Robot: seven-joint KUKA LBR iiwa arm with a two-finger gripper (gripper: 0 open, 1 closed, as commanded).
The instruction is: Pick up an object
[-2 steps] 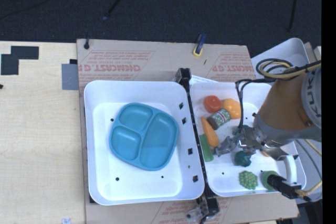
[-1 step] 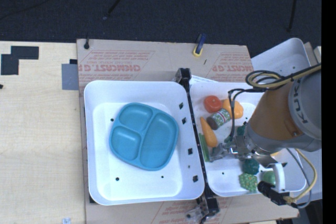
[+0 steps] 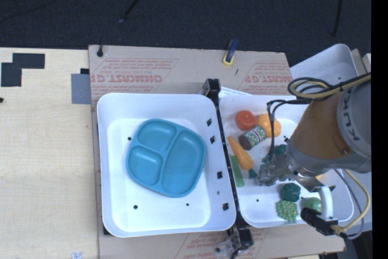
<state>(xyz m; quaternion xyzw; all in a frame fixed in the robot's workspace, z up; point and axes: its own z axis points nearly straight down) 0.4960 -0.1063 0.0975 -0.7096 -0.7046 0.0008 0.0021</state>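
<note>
Grey arm with orange band, reaching in from the right; hand (image 3: 267, 171) low (wrist bent downward)

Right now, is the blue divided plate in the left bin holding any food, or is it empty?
Empty. The blue divided plate shows bare blue compartments; the toy foods, such as the carrot, lie in the right bin.

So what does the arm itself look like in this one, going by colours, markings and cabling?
The arm is grey with a broad orange band and part of a dark KUKA marking on its side. Black and yellow cables loop over it. The gripper is a small dark metal assembly.
</note>
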